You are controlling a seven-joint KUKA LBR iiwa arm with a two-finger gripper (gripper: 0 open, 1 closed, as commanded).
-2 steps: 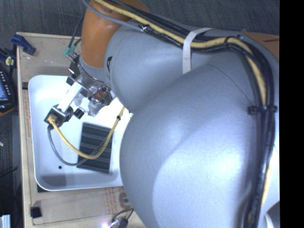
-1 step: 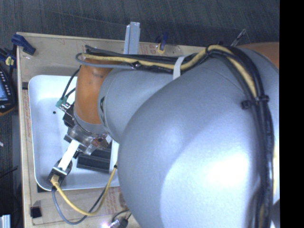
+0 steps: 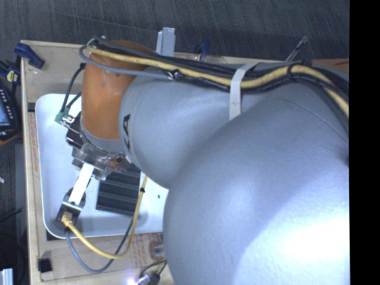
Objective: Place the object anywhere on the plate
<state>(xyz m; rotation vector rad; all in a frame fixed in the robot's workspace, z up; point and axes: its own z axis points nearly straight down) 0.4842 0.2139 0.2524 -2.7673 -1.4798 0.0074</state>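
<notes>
Bench (image 3: 53,52): wooden top, seen from above at a slant. A white bin (image 3: 43,153) lies along its left side, its rounded near-left corner close to the bench's front edge.

Arm (image 3: 249,177): the grey casing enters from the right and covers the bench's middle and right, along with the right part of the bin. The orange band (image 3: 101,100) stands over the bin's far edge, tilted down toward the bin floor.

Gripper (image 3: 113,186): below the band, low over the middle of the bin. A black ribbed block forms its visible body. A white bar (image 3: 80,186) runs from the wrist toward the bin's near-left corner and ends in a small black-and-yellow fitting (image 3: 68,212). Whether the gripper is wide or narrow cannot be told; the wrist and casing mask its working end.

Cables: a yellow cable (image 3: 113,253) loops from that fitting across the bin's front rim and back up beside the ribbed block. A cable bundle (image 3: 196,73) runs along the top of the arm, bound by a white strap (image 3: 236,94).

Blue clamp (image 3: 28,53): on the bench's far-left corner.

Object and plate: position cannot be told; the arm masks much of the bench.
</notes>
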